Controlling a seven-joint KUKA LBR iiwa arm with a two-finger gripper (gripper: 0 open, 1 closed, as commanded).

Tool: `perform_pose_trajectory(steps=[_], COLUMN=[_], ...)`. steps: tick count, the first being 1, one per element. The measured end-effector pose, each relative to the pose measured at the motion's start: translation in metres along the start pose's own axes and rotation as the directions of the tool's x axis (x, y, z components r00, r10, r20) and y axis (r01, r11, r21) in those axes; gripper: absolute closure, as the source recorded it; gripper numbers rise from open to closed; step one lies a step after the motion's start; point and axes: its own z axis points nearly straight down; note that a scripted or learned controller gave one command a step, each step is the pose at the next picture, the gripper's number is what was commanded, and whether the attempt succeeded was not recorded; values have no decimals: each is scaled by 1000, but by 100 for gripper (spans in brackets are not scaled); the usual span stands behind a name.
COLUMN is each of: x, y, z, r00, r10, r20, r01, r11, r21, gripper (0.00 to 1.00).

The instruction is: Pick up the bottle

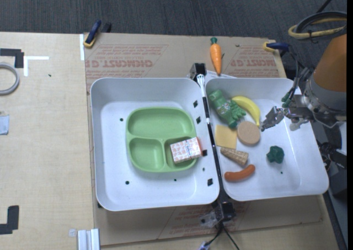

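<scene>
The bottle point(224, 106) is green and lies on its side in the upper left part of the right bin point(300, 180), beside a banana point(249, 108). My gripper point(277, 119) hangs over the middle of the right bin, to the right of the bottle and apart from it, with the banana and a round tan disc point(249, 133) between them. The gripper is open and nothing is between its fingers.
The right bin also holds a yellow cheese slice point(225, 136), a cracker point(234, 157), a sausage point(240, 174) and broccoli point(275, 154). In the left bin point(107, 149) a green divided tray point(149, 133) carries a small box point(185, 150). A carrot point(215, 55) lies behind the bins.
</scene>
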Motion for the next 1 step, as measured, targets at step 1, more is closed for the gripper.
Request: perform_pose_trajectory(steps=[1], x=[0], y=[0], z=[-9], r00=[1000], r10=[1], r20=[1], r01=[-1], r11=[1000], r21=[-1], gripper=[100])
